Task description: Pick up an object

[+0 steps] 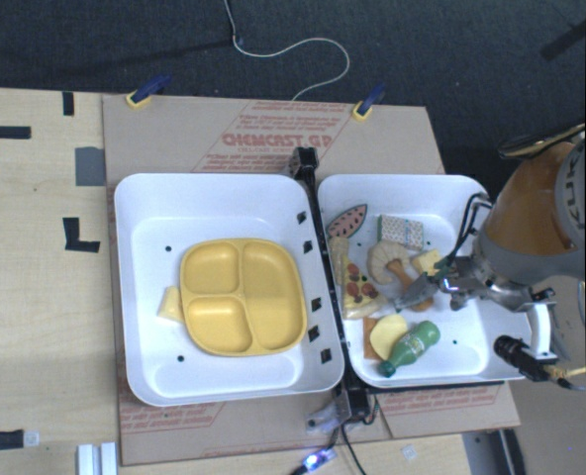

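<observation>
Claw low among toys in right bin, beside green bottle; grip state blurred, perhaps shut, cannot tell.

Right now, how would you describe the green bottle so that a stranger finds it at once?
Look in the right white bin, at its near edge. The green bottle lies there on its side, next to a yellow piece. It is the only green, bottle-shaped thing among the flat toy foods.
</observation>
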`<state>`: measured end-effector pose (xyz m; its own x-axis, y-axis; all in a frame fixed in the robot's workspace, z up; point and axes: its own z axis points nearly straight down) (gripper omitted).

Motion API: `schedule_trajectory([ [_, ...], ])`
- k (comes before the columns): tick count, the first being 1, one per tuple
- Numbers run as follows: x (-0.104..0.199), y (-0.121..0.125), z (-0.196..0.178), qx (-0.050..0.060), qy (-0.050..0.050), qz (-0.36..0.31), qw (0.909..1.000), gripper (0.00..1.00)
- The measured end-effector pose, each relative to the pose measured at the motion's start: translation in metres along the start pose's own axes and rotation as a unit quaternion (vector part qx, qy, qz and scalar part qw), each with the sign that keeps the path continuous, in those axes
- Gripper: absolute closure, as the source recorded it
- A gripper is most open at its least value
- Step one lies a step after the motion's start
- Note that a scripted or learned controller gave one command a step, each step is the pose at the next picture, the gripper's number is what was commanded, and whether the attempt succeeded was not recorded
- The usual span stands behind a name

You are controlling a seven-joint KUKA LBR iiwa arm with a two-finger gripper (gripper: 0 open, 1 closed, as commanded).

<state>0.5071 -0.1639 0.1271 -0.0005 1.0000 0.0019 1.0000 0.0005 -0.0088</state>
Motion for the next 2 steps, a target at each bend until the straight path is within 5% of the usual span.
schedule_trajectory([
  [1, 0.001, 0.001, 0.044, -0.004, -0.001, 0.000, 1.0000, 0.00],
  [2, 0.001, 0.001, 0.032, -0.005, -0.002, 0.000, 1.0000, 1.00],
])
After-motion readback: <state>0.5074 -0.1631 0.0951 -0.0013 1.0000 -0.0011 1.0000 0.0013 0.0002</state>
